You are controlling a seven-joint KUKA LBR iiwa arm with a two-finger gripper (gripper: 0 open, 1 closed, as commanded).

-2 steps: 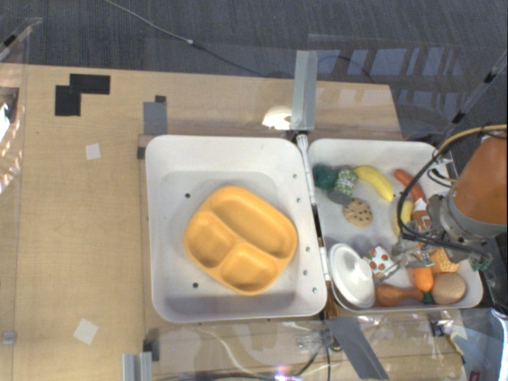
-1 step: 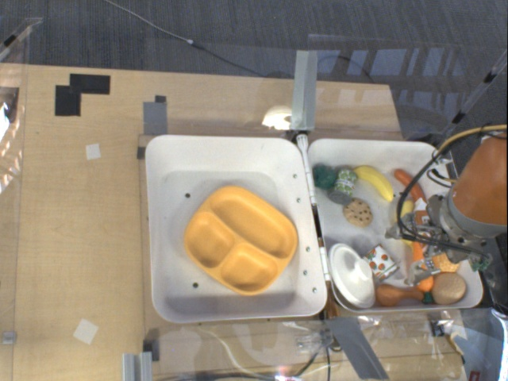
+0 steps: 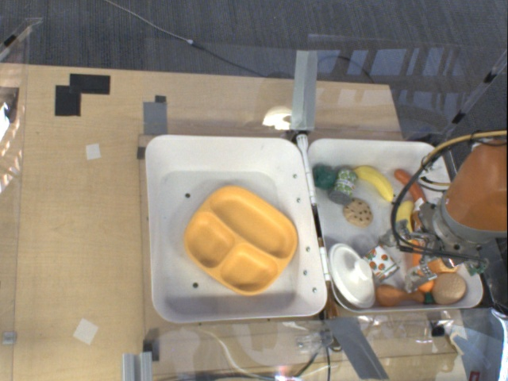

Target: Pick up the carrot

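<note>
Two shallow white bins side by side on a pale wooden worktop (image 3: 71,236). In the left white bin (image 3: 171,169), a yellow three-compartment plastic plate (image 3: 240,238), lying flat near the middle. In the right white bin (image 3: 373,153), a clutter of toy food: a yellow plastic banana (image 3: 375,182) toward 12 o'clock, a green leafy toy vegetable (image 3: 335,179) just at its 9 o'clock, a round chocolate-chip cookie (image 3: 358,211) below them, a white bowl-shaped dish (image 3: 351,275) at 7 o'clock, a brown bread roll (image 3: 449,288) at 5 o'clock. Orange carrot (image 3: 390,296) lying along the bin's 6 o'clock wall, between dish and roll, touching the dish's edge. Grey arm with orange band (image 3: 480,189) reaching in from 3 o'clock, over the bin's right half. Gripper (image 3: 421,270) low among the items just at the carrot's 1 o'clock; open or closed, cannot tell.
</note>
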